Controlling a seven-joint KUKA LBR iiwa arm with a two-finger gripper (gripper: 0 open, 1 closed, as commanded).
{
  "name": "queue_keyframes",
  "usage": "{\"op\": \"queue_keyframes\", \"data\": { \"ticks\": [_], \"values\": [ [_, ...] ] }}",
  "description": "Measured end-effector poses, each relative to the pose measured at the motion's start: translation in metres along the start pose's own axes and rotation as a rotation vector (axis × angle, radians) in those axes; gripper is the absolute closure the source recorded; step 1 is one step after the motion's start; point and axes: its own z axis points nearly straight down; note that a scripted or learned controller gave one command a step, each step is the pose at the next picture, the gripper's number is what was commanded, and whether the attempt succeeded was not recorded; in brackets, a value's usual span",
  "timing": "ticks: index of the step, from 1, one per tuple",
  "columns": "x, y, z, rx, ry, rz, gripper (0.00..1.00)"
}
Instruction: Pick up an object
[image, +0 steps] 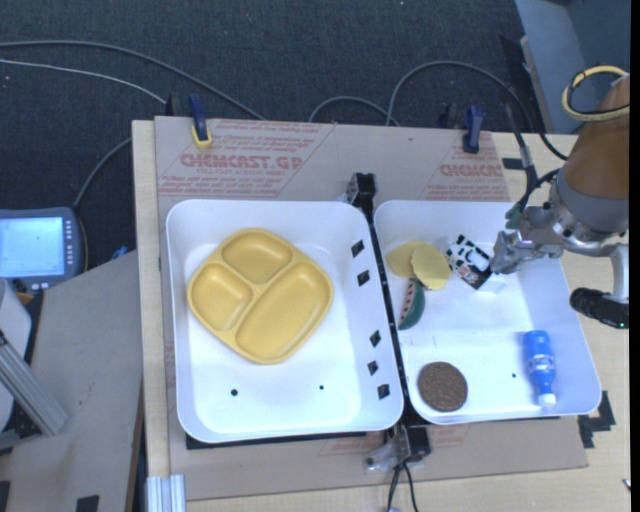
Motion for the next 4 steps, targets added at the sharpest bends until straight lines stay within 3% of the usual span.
{"op": "queue_keyframes", "data": {
  "ticks": [1, 4],
  "values": [
    [0.000, 0.001, -0.024, 0.002, 0.001, -0.001, 1.00],
    [0.172, 0.032, -0.015, 0.005, 0.003, -0.006, 1.00]
  ]
}}
